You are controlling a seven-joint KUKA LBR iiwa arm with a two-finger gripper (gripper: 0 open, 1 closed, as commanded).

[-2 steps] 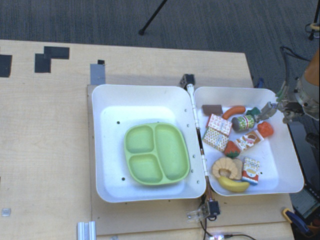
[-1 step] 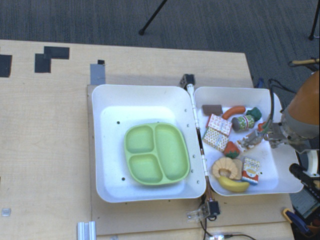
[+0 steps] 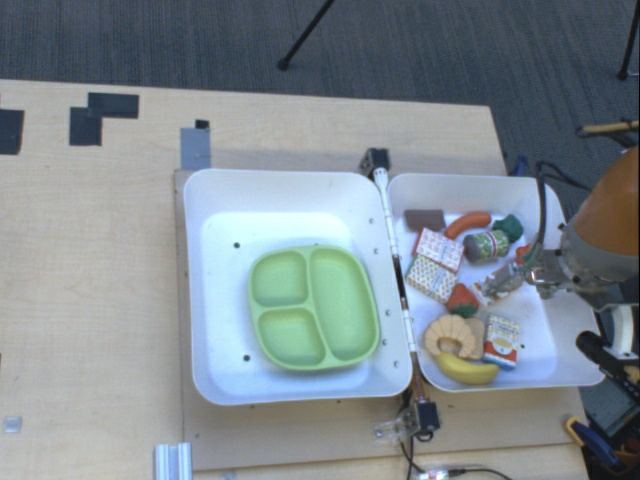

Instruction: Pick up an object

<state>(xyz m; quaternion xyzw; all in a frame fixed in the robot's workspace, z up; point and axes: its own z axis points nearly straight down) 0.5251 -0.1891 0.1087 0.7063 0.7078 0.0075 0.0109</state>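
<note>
Two white bins sit side by side. The left bin holds a green plate. In the right bin, toys crowd together; a banana lies at the near edge, long axis left-right. The gripper hovers mid-bin; its opening cannot be told.

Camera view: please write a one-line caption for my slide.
KUKA arm's gripper low over the toy food in the right bin; green divided plate in the left bin.

Tool low, perhaps slightly tilted
</note>
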